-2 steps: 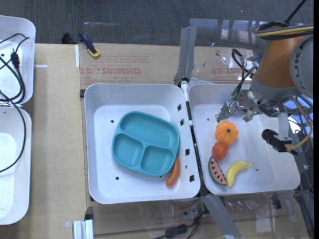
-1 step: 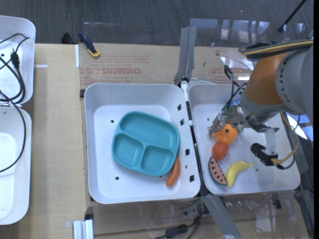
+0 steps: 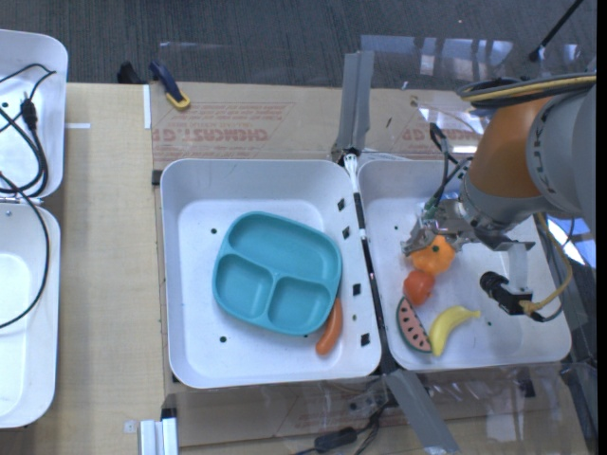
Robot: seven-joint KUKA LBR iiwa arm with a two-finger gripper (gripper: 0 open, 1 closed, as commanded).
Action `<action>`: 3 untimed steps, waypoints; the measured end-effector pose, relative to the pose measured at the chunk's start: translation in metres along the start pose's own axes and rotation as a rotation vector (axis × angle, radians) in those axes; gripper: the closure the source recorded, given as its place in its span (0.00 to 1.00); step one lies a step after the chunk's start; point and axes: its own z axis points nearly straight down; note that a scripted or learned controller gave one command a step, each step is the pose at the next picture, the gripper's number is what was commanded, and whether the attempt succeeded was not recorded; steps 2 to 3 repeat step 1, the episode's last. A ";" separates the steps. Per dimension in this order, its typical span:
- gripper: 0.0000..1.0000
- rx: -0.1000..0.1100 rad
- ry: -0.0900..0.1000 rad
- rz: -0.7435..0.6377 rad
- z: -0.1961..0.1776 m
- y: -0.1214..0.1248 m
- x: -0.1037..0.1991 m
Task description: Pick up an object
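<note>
In the right bin [image 3: 531, 349] the hand [image 3: 424, 240] hangs low over an orange fruit [image 3: 435, 255], at about 12 o'clock from the tomato [image 3: 418, 286]. Whether it is clenched or released I cannot tell. The toys crowd together, so a closing grip could nudge the tomato or slip off the rounded fruit

Two bins sit side by side on the worktop [image 3: 104, 254]; the left bin [image 3: 180, 282] holds a divided plate [image 3: 275, 273] at its centre, a carrot [image 3: 329, 332] touching the plate's lower right edge; in the right bin [image 3: 541, 344], the tool [image 3: 424, 240] sits at upper left over an orange fruit [image 3: 434, 257], a tomato [image 3: 418, 286] just below, then a watermelon slice [image 3: 413, 327] and a banana [image 3: 450, 326] side by side.
</note>
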 end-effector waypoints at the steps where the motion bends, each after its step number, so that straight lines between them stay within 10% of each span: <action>1: 1.00 -0.005 -0.002 -0.010 -0.094 0.026 0.070; 3: 1.00 -0.005 -0.002 -0.010 -0.094 0.026 0.070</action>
